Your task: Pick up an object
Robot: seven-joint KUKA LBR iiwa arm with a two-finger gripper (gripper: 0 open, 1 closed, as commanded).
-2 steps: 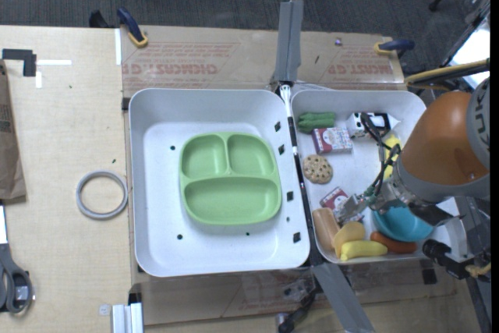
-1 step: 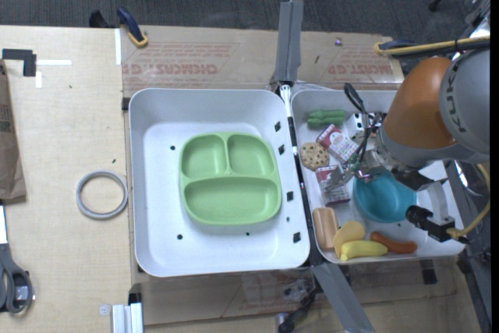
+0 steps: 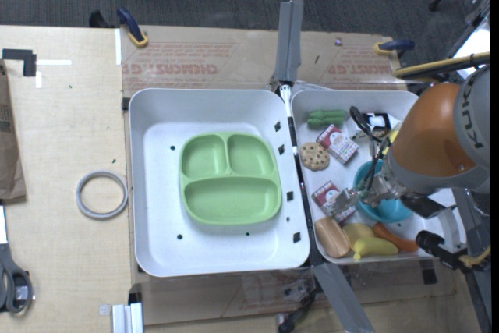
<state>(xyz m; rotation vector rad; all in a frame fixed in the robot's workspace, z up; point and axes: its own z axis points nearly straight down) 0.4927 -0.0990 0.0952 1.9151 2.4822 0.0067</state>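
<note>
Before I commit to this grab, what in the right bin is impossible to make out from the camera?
- End effector: fingers too small and cluttered to tell open from shut; contact with the small box unclear.
- Blue bowl: mostly hidden under the arm's wrist.
- Carrot: far end covered by the arm.
- Box labels: too small to read.

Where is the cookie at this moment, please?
The cookie lies in the right bin, near its left wall, just below the green toy and left of a small red-and-white packet.
</note>
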